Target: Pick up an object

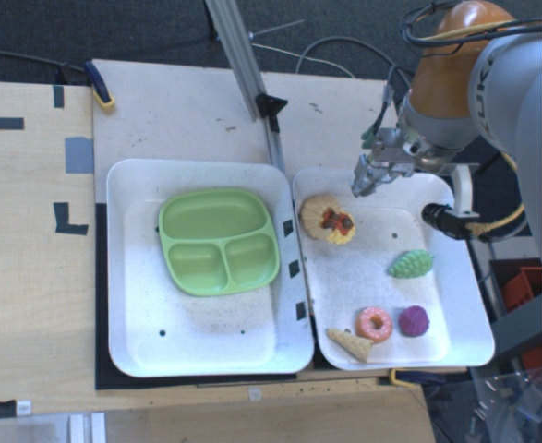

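Nearest the camera, at the front rim of the right bin (478,335): a tan wedge (349,343), touching a pink donut (375,322), with a purple ball (414,320) just beside it. Further back, a green ridged piece (411,264) near the right wall, and a round pastry with red and yellow topping (327,219) at the back left corner of this bin. All five lie loose and apart enough to be reached from above; likely scattered so that a single pick is possible.

Left bin (123,275) holds a green tray (220,240) with three compartments, lying flat and slightly turned, nothing in it.

Gripper (365,182) hangs over the back edge of the right bin, just right of the pastry and above it, pointing down. Nothing is seen between its fingers; whether they are spread or closed cannot be told at this size.

Judgement: pick not yet made; pastry is the nearest candidate.

Writing: none readable on any item, bin or arm. Dark tape marks on the bench (30,247) at left carry no text.
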Robot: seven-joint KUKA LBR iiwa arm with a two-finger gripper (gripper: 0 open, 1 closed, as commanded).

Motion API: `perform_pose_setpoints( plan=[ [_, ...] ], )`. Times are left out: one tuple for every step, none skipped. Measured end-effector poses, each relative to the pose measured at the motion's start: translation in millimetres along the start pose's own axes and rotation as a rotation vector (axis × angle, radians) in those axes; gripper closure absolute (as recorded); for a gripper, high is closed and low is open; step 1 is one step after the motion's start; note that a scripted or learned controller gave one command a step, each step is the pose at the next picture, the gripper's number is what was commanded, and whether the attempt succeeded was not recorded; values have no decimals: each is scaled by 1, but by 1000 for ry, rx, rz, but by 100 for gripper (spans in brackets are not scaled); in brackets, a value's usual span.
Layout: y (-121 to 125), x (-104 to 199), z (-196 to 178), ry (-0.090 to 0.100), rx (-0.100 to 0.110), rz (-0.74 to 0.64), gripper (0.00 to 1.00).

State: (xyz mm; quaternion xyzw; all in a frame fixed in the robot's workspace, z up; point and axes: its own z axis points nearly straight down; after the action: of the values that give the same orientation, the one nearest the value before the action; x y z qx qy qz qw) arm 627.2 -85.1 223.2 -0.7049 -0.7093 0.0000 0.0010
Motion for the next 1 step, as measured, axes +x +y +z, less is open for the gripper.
perform_pose_setpoints(
  plan=[
    [2,65,-3,0,-1,-2,100]
  ],
)
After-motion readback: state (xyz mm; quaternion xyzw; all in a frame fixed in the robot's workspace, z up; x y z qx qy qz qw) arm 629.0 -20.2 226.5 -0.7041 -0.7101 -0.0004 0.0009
